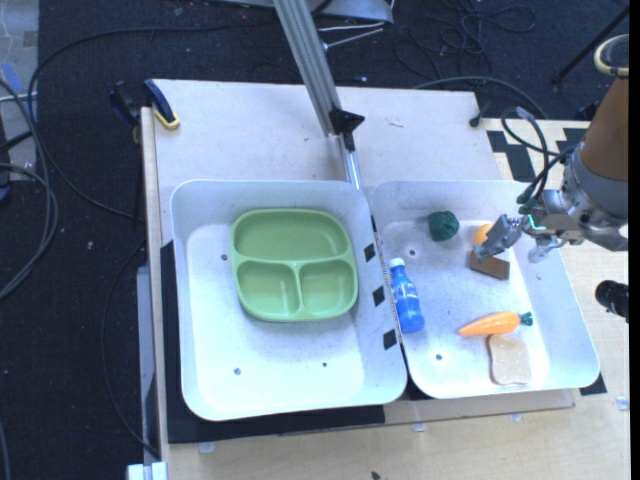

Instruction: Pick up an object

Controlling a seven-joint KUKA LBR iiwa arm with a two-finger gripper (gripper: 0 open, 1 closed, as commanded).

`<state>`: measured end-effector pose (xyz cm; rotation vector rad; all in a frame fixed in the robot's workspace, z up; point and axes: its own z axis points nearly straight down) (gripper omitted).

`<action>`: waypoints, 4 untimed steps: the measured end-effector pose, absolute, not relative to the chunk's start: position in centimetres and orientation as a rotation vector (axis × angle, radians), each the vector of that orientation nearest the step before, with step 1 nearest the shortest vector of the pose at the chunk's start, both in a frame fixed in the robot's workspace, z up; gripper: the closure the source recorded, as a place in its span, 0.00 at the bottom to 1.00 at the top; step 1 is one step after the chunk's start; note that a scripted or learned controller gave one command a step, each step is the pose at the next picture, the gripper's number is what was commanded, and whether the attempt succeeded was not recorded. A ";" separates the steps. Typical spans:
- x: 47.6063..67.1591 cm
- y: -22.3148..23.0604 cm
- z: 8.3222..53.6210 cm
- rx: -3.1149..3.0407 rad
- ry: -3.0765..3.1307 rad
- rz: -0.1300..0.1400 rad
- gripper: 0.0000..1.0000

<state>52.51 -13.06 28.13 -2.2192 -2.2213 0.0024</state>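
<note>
The right bin holds a dark green ball, a blue bottle lying near its left wall, a toy carrot, a tan slice of bread, a brown block and a small orange piece. My gripper hangs over the bin's upper right part, just right of the brown block and the orange piece. Its fingers stand apart and open, with nothing between them. One fingertip is close above the orange piece.
The left bin carries a light green divided plate. A slanted metal pole runs down to the bins' shared edge. Cables lie on the dark floor around the bench.
</note>
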 end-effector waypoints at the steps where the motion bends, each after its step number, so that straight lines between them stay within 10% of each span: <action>1: 52.5 -13.1 28.2 -2.220 -2.223 0.001 0.00; 4: 52.4 -15.0 12.7 -2.221 -2.219 0.002 0.00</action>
